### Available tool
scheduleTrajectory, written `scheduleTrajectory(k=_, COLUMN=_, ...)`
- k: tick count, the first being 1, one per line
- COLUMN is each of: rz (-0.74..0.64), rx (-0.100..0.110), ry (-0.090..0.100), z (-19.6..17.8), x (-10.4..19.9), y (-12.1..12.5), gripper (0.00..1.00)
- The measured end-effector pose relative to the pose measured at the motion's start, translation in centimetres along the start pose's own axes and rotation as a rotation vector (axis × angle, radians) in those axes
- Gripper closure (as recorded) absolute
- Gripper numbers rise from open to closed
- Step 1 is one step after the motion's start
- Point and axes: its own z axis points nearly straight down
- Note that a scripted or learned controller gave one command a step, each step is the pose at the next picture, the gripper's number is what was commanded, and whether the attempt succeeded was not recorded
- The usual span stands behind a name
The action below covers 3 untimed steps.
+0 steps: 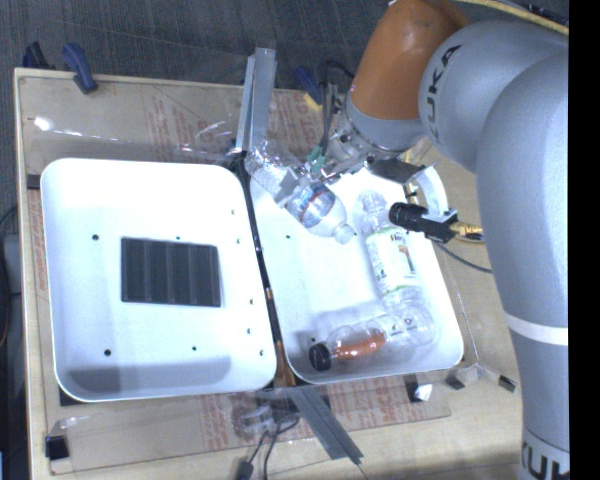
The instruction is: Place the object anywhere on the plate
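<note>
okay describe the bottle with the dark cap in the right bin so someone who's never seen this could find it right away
Start at the right-hand white bin and go to its near edge, closest to the camera. A clear bottle lies there on its side. Unlike the other clear bottles further back, it has a dark cap pointing left and an orange-brown patch inside.

claw [302,180] on clear bottle [315,206], right bin [298,298]

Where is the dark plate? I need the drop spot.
In the camera view, the dark plate lies flat in the middle of the left bin, across the divider from the bottles in the right bin.
</note>
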Motion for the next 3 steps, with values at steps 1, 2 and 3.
scheduleTrajectory(k=1, rz=-0.146, rx=0.003, ry=0.001, z=3.0, x=6.5, y=-1.1, gripper=1.0)
scheduleTrajectory(k=2, rz=-0.268, rx=0.002, ry=0.0, z=3.0, x=14.5, y=-3.3, gripper=1.0)
scheduleTrajectory(k=3, rz=-0.423, rx=0.0, ry=-0.001, z=-0.6, x=18.1, y=0.7, gripper=1.0)
